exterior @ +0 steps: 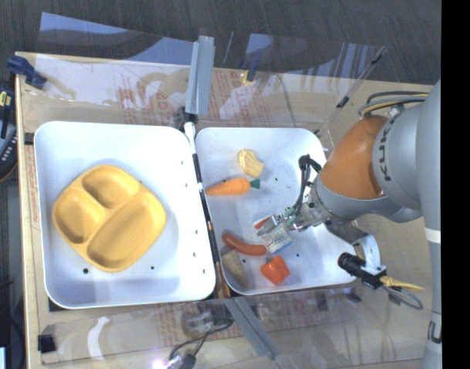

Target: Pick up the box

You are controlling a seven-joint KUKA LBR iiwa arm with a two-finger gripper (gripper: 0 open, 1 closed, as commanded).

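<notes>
Bench (104, 91) bears two white bins (111, 141) (285, 141) side by side.

From my seat the gripper (275, 229) hangs in the right bin (296, 141), sausage (245, 244) just left, carrot (228, 187) beyond, tray (109, 217) far left.

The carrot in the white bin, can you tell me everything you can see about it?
The carrot looks like a plastic toy: smooth, bright orange, with a small green stub at its right end. It lies flat on its side, with its pointed tip aimed left toward the wall between the two bins. It rests on the floor of the right bin, in the upper left part. A pale yellow piece sits just above its green end, very close; whether they touch is hard to tell. The gripper is lower right, apart from it.
</notes>
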